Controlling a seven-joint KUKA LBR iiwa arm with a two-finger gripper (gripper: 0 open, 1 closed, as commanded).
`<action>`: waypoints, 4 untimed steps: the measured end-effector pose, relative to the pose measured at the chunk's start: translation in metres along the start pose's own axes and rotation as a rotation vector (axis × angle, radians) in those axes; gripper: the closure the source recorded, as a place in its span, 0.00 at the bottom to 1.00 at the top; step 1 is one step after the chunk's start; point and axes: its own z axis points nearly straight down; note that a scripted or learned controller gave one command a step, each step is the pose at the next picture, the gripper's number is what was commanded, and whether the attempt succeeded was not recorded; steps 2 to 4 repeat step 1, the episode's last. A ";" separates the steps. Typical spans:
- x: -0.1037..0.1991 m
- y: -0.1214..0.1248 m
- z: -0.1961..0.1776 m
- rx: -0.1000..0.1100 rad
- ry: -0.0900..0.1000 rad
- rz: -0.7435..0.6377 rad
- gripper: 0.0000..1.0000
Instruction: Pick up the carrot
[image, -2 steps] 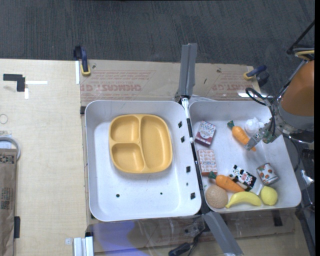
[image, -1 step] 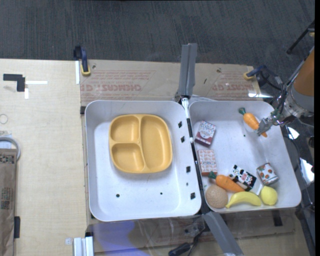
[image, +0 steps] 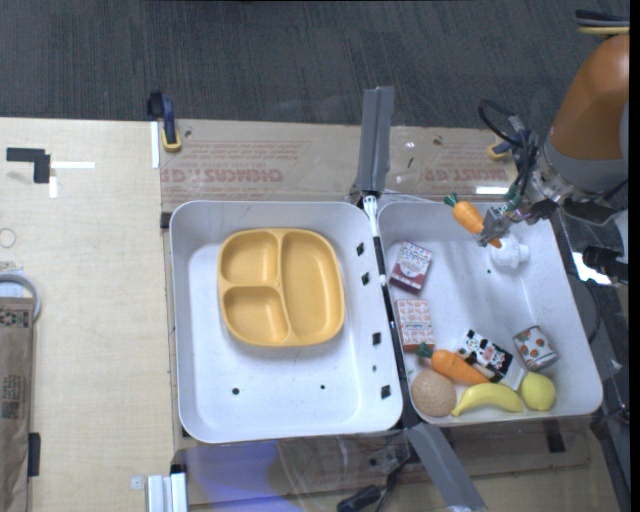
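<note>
A small orange carrot (image: 466, 216) with a green top hangs at the far edge of the right bin (image: 560, 300), its narrow end caught between the fingers of my gripper (image: 490, 234). The gripper is shut on that end and comes in from the upper right, under the arm's orange band (image: 596, 90). A second, larger carrot (image: 456, 366) lies near the front of the same bin, between a round brown item (image: 433, 393) and a cow-patterned carton (image: 487, 353).
The right bin also holds two small red-and-white boxes (image: 410, 268) (image: 413, 322), a white lump (image: 511, 255), a can (image: 535, 347), a banana (image: 487, 400) and a lemon (image: 539, 391). A yellow divided plate (image: 282, 287) sits in the left bin (image: 200, 380).
</note>
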 end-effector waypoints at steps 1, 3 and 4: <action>0.021 -0.017 -0.055 0.001 -0.001 -0.133 1.00; 0.021 -0.017 -0.055 0.001 -0.001 -0.133 1.00; 0.021 -0.017 -0.055 0.001 -0.001 -0.133 1.00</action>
